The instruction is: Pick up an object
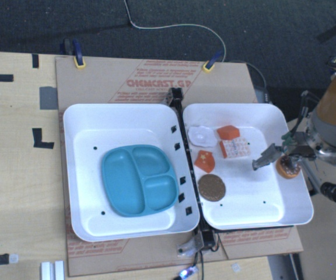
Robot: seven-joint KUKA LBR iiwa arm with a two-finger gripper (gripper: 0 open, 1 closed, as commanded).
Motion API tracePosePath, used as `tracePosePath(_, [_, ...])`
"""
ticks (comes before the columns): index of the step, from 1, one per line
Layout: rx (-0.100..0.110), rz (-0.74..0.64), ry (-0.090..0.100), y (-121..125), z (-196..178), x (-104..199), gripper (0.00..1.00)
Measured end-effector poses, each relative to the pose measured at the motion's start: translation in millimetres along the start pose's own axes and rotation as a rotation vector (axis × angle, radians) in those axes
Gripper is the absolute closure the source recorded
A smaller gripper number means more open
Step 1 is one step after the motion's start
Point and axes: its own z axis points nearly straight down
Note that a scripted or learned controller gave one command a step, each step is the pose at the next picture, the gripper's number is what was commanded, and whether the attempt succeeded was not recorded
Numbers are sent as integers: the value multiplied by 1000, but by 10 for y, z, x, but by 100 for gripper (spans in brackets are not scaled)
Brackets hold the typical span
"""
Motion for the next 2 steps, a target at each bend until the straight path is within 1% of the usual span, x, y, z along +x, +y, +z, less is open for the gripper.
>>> tracePosePath(1, [-10, -4, -3, 23, -52, 4, 0])
tracePosePath(2, [-5, -4, -1, 12, 585, 71, 0])
